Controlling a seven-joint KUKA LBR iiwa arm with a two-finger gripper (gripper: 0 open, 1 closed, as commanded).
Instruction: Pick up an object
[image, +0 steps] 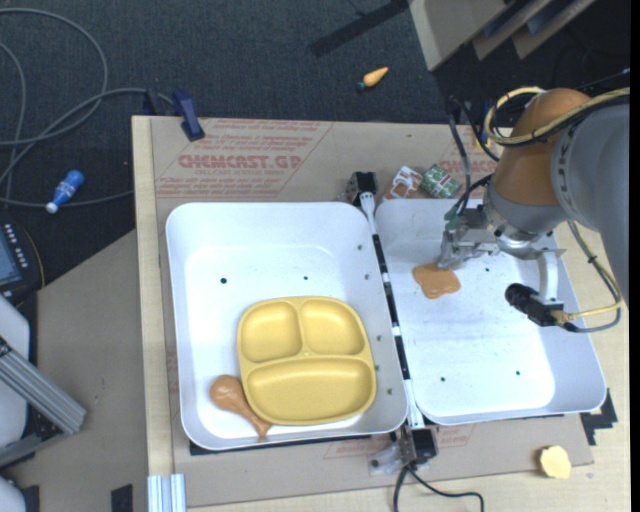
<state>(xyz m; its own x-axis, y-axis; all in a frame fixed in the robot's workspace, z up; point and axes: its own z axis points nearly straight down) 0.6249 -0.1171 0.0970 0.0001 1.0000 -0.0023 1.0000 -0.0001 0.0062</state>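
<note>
The grey arm (575, 150) reaches in from the right over the right-hand white bin (480, 390), its orange band (535, 135) sitting above the wrist; the gripper (452, 252) points down at the upper left part of that bin, right at the top edge of a flat tan, cookie-like piece (437, 281) that lies on the bin floor; whether the jaws are wide or narrow cannot be told, since the wrist hides them, and whether they touch the piece cannot be told either. A black cable fitting (530, 302) hangs off the arm just to the right of the piece.

The left-hand white bin (200, 250) holds a yellow divided plate (305, 360) with three compartments, set toward the near side; a tan toy drumstick (237, 400) lies against the plate's lower left edge, touching it.

On the bench (250, 160), behind the bins, a small crumpled wrapper (428, 180) sits near the back rim of the right bin; a blue clamp (187, 115) grips the bench's far left corner; a yellow lump (554, 461) rests on the near right corner. On the dark floor lie a small blue bottle (66, 188) at left and an orange bit (375, 76) further back.
</note>
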